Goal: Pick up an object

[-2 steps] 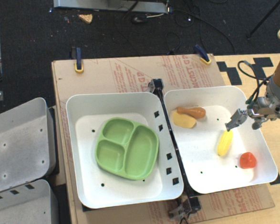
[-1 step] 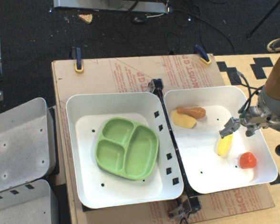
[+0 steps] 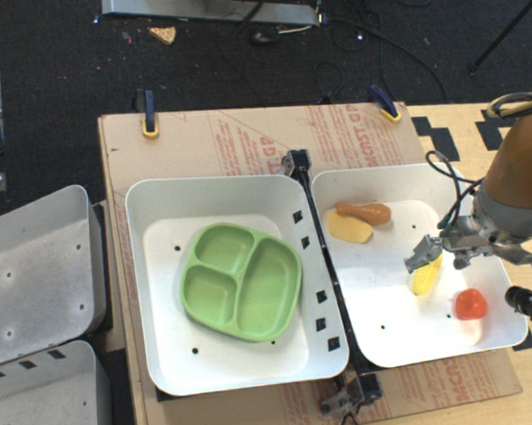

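Observation:
In the right bin [image 3: 393, 334] lie several small toy foods. A yellow piece [image 3: 425, 281] sits right of the middle, directly under my gripper [image 3: 425, 256], which hangs low over its upper end. A red round piece [image 3: 470, 304] lies to the lower right of it. At the bin's back, a brown sausage-shaped piece [image 3: 366, 213] rests against a pale yellow oval piece [image 3: 350, 230]. The arm [image 3: 518, 180], with its orange band, comes in from the right edge.
The left bin [image 3: 151, 260] holds a green divided plate [image 3: 242, 280]. A black divider with clamps [image 3: 318, 249] runs between the two bins. Two blue-and-yellow clamps [image 3: 149, 113] grip the board's far edge. White trays [image 3: 33, 260] lie off the bench's left.

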Available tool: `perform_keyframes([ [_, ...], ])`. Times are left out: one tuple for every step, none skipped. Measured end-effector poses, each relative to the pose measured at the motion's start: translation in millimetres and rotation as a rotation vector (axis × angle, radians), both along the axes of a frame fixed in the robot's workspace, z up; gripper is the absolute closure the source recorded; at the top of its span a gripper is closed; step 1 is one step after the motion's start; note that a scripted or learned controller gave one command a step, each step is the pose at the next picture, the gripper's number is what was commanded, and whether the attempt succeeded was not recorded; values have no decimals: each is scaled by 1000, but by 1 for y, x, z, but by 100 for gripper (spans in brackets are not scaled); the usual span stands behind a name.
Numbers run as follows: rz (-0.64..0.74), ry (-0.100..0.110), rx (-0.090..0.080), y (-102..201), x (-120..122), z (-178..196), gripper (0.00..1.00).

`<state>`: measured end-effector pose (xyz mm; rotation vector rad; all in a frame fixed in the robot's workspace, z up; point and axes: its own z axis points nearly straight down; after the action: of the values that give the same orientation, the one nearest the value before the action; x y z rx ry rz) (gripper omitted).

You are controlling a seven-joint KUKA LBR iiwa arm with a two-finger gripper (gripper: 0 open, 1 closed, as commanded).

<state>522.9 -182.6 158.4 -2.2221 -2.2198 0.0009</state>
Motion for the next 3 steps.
perform_keyframes([
  [0, 0, 0, 0, 0, 11, 100],
  [1, -4, -1, -2, -7, 56, 100],
  [4, -3, -1, -2, -6, 104, 100],
])
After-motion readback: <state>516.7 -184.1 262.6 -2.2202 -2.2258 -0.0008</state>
